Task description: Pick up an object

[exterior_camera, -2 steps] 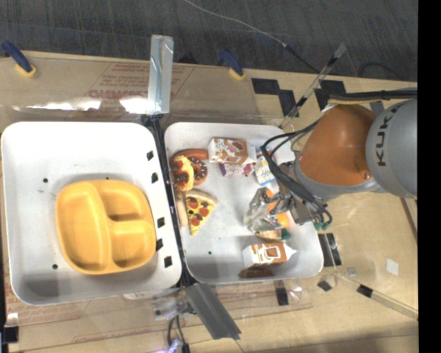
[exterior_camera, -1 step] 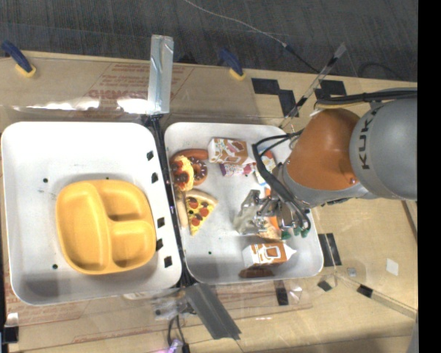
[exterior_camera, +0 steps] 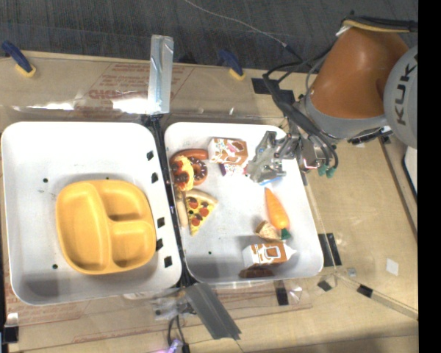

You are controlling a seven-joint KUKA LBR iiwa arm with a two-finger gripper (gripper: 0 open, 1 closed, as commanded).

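The right bin (exterior_camera: 228, 263) holds toy food. A brown and white carton (exterior_camera: 228, 151) lies near its back edge. Left of it sit a round pizza-like piece (exterior_camera: 185, 169) and a pizza slice (exterior_camera: 198, 210). An orange carrot (exterior_camera: 277, 210) lies toward the right wall, with a small bread-like piece (exterior_camera: 268, 231) and a second carton (exterior_camera: 269, 254) below it. My gripper (exterior_camera: 267, 166) hangs over the bin's back right part, just above the carrot and right of the first carton. I see nothing between its fingers.
The left bin (exterior_camera: 29, 145) holds a yellow divided tray (exterior_camera: 106, 225). A metal clamp (exterior_camera: 160, 72) stands at the back between the bins. The arm's orange band (exterior_camera: 353, 68) and cables rise at the right, over the bench.
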